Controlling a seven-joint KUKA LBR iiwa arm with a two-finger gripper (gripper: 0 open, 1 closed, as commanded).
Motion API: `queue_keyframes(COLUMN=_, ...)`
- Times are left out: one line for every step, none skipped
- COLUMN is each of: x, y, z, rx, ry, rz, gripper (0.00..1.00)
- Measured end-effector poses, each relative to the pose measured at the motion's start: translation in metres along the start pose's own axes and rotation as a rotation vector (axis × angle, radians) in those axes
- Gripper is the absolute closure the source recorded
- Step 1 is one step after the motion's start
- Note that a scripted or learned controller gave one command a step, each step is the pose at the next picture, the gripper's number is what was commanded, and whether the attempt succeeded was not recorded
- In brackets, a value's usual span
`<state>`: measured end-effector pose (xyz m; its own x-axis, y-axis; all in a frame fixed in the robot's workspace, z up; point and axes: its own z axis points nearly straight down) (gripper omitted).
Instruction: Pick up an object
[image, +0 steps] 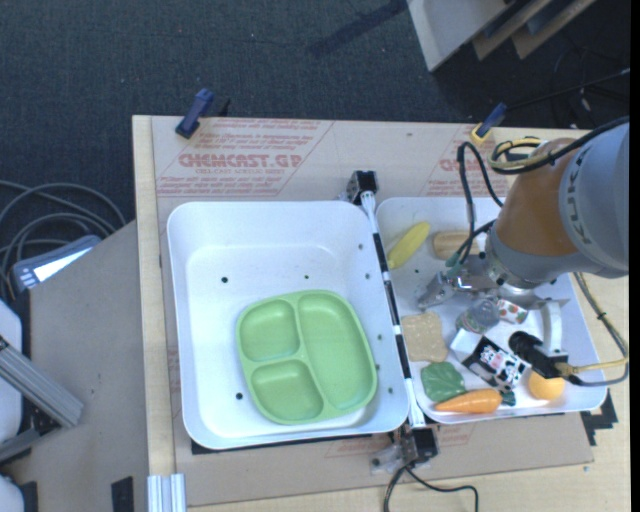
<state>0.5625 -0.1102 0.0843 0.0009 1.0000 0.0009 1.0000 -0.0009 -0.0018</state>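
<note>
The bench (250, 150) carries two white bins side by side. The left bin (200, 240) holds a green divided plate (303, 355), lying flat with three compartments up. The right bin (590, 395) is crowded with small things, and the arm (560, 215), grey with an orange band, reaches down into its middle.

The gripper (447, 285) sits low among the clutter, its metal tip just beside a yellow banana (409, 244) and above a tan sponge (424, 337). How far its fingers are parted cannot be told, and nothing can be seen held between them.

As a judgement, the step in hand is the reach and descent onto a target; no lift has begun. The likeliest target is whatever lies under the tip, which is hidden by the wrist. The next move calls for closing on one thing alone and rising straight, without dragging neighbours.

Of the clear candidates, the banana lies near the bin's upper left corner, its long axis slanting from lower left to upper right. An orange carrot (466, 402) lies along the near wall, its long axis nearly left to right, pointed end toward the left, touching a green leafy piece (441, 380). A small black and white box (497, 362) lies between the carrot and the wrist.
</note>
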Motion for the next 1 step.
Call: queue_keyframes(x=-0.0499, y=0.0958, z=-0.001, rx=-0.004, ry=-0.002, rz=-0.002, gripper=0.0)
